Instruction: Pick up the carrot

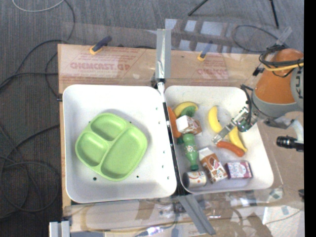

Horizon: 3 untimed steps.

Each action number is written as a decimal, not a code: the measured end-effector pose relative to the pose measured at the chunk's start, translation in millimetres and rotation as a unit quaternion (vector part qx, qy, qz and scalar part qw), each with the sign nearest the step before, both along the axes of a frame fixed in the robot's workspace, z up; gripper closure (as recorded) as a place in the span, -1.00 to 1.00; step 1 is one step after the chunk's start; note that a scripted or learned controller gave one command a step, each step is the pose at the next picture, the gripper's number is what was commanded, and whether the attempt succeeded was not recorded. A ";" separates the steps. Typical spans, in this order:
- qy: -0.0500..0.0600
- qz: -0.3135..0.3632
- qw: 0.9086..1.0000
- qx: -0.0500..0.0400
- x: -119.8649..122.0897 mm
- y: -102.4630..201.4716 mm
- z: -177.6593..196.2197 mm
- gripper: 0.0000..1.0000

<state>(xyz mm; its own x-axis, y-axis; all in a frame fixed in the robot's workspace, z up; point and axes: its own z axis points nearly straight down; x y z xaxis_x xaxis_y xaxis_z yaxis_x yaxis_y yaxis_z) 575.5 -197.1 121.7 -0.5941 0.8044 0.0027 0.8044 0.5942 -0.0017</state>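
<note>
1. The carrot [172, 124] lies along the left wall of the right bin [263, 154], a thin orange strip partly hidden by a white box [187, 125] that touches it.
2. The gripper [228, 130] sits well to the right of it, low over a banana [214, 119] and an orange sausage-like piece [231, 148]. Whether it is open or closed, I cannot tell; nothing is visibly held.
3. To do this step well, the gripper probably needs to lift clear, then cross left over the box and the green bottle [189, 151].
4. Its closing line should run across the carrot's width.
5. Judged risk: the bin wall and the box crowd the carrot, so a fingertip may catch either.
</note>
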 end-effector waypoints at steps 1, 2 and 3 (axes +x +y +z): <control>-0.006 -0.095 0.995 0.008 -35.6 -3.4 -20.0 -1.00; -0.004 -0.046 0.999 0.003 53.0 -1.6 -23.1 -1.00; -0.001 0.097 0.995 -0.002 93.3 -6.3 48.9 -1.00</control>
